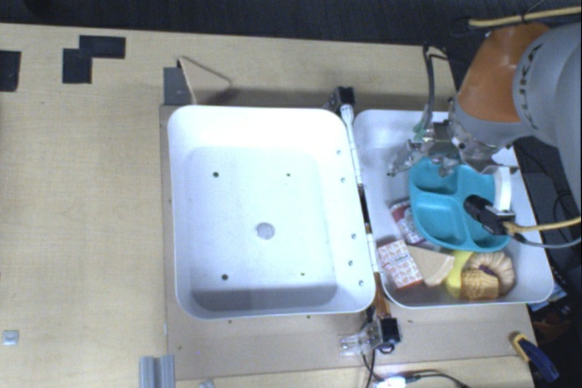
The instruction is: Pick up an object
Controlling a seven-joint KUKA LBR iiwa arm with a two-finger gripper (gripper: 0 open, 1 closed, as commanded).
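In the right bin [538, 291], snack packets [398, 263] and a pastry [482, 277] lie below a stiff, light blue tray [450, 212], likely best gripped by its rim; jaws' state above it cannot be told.

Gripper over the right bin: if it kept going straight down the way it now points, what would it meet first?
Most likely the blue sectioned tray, which lies right under the gripper in the right bin. Depth is hard to judge from above, so it may already be touching it.
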